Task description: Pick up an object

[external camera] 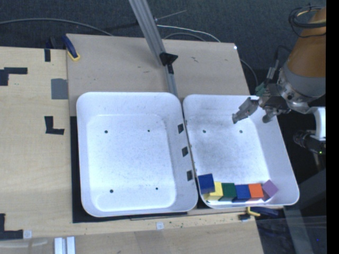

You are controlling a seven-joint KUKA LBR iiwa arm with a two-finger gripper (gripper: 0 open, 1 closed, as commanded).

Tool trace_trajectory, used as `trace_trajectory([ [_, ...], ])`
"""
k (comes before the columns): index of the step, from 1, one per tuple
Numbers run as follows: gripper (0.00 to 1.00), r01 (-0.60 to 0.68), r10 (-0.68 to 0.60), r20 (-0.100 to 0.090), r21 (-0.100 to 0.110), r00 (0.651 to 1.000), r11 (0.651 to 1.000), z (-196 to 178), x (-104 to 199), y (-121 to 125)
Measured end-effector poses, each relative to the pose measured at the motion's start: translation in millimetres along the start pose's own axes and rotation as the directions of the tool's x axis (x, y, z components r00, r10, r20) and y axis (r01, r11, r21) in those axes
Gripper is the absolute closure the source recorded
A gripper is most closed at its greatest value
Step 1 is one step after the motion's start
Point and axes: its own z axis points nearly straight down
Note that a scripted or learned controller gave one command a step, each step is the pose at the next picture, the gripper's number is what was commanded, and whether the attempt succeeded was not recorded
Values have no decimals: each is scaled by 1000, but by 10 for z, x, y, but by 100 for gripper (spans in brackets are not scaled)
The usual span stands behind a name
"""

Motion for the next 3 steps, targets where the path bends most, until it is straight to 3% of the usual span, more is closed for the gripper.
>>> trace_trajectory([
  [1, 0, 1, -1, 1, -4, 1000, 1000, -351, -108, 154],
  [2, 0, -2, 2, -2, 12, 1000, 1000, 714, -7, -465],
  [3, 0, -7, 7, 4, 2, 1000, 1000, 1009, -818, -230],
])
